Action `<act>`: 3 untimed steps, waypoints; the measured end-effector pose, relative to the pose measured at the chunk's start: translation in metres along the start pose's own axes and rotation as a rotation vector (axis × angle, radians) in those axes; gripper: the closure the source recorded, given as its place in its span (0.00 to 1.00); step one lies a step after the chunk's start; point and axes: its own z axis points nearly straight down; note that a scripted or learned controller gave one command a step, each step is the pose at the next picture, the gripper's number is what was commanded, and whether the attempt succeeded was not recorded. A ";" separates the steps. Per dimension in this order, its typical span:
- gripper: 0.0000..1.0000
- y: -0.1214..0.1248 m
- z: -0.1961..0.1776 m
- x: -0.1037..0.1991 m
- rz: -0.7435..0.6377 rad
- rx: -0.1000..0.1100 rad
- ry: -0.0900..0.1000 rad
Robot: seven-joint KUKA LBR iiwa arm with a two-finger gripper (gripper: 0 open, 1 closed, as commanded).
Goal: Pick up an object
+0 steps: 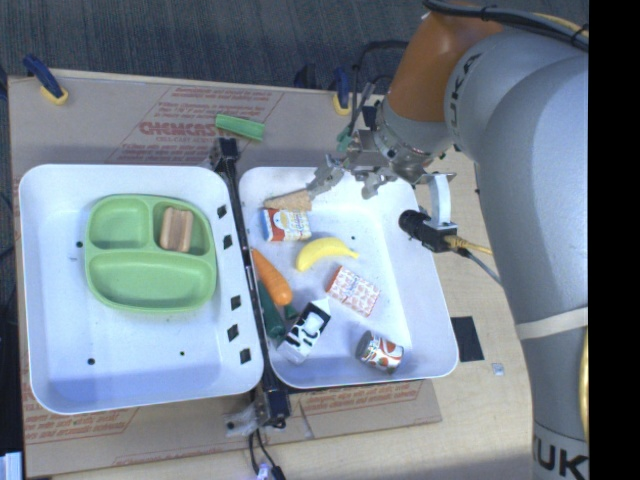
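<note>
Arm: the grey KUKA arm [520, 168] sweeps in from the right, orange band above the wrist, leaning over the far end of the right bin [420, 298]
Gripper: the gripper [348, 176] hangs over the bin's far edge, fingers spread apart, nothing pinched between them
Nearest object: a tan slice of bread [290, 201] lies just beside the left fingertip at the bin's far left corner; I cannot tell if they touch
Right bin, upper part: a small carton with blue and orange print [286, 224] sits just below the bread, and a yellow banana [324, 253] curves beside it
Right bin, left wall: an orange carrot [272, 277] lies along the wall with its green end toward the near side
Right bin, near part: a red and white patterned packet [352, 290] in the middle, a black and white box [307, 327] below the carrot, a small can [380, 352] on its side at the near right corner
Left bin: the left bin [60, 368] carries a green divided plate [150, 251], with a brown sausage-like piece [177, 229] in its upper right compartment
Bench: cardboard sheet [190, 118] under both bins, with a green clip [240, 126] at the far edge between them
</note>
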 end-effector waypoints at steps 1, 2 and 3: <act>0.00 0.004 -0.148 0.064 -0.001 -0.005 0.000; 0.00 0.010 -0.291 0.037 0.001 -0.007 0.000; 0.00 -0.009 -0.175 -0.039 0.003 0.001 -0.001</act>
